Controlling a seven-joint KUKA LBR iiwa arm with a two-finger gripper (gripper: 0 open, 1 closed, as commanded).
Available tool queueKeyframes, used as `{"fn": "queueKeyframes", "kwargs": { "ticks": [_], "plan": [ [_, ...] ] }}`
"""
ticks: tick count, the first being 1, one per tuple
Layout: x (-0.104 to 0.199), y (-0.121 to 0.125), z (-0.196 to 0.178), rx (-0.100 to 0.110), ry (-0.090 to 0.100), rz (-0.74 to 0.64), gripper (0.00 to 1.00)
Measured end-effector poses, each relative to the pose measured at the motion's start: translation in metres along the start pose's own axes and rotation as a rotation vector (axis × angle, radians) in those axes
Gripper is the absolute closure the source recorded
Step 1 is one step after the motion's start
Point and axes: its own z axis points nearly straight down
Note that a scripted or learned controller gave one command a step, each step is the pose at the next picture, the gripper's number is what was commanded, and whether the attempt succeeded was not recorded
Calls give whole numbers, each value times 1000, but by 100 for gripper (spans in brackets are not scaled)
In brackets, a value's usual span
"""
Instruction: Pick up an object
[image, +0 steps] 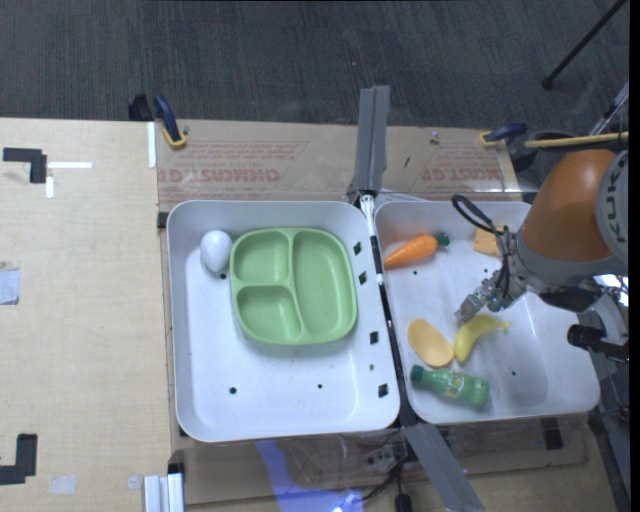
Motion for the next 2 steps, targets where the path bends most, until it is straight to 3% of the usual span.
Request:
{"fn": "queueKeyframes", "kwargs": {
  "ticks": [1, 2],
  "plan": [
    [37, 56, -100, 1, -1, 248, 100],
    [37, 56, -100, 2, -1, 247, 0]
  ]
}}
